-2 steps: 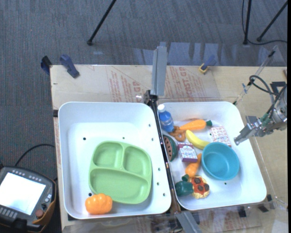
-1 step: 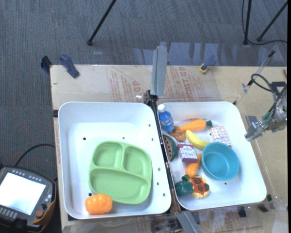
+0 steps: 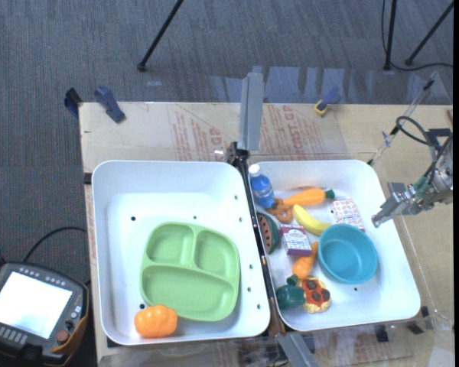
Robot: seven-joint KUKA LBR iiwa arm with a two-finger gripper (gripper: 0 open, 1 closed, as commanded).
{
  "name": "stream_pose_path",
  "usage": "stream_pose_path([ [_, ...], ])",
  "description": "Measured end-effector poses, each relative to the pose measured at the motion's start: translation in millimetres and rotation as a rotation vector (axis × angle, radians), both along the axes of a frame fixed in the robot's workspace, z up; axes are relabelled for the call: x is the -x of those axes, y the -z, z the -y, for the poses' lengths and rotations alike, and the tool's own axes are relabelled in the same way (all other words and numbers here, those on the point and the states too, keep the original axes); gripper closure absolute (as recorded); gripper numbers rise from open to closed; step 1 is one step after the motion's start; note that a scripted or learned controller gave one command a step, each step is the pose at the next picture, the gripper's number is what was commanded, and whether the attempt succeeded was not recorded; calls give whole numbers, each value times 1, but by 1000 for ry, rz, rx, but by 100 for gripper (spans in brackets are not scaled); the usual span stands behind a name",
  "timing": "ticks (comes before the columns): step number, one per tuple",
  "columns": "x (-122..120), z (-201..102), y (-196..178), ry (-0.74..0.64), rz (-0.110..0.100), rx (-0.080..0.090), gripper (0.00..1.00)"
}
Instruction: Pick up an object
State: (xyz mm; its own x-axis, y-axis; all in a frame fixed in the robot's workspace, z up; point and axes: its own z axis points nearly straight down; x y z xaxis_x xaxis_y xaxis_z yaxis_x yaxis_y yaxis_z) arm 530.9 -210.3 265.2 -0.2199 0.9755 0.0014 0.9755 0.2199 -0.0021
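Cardboard-topped bench [image 3: 199, 132], two white bins. Gripper [image 3: 384, 214] is seen at the right bin's [image 3: 402, 281] right rim (jaw state cannot be told). The blue bowl [image 3: 348, 254] lies just down-left of it.

Two bins [image 3: 107, 205] [image 3: 398, 281] (one bowl [image 3: 348, 254], one tray [image 3: 190, 270]).

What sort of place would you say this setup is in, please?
Probably a robotics lab: two white bins of toy food sit on a cardboard-topped bench, tripod legs stand on carpet, and a teach pendant lies nearby.

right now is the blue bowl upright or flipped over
Upright: the blue bowl in the right bin shows its open mouth and hollow inside facing up, with nothing visible in it.
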Motion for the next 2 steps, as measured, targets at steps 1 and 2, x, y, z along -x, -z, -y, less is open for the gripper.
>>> stream_pose_path([
  [1, 19, -58, 134, 86, -13, -3, 0],
  [2, 40, -31, 175, 49, 6, -1, 0],
])
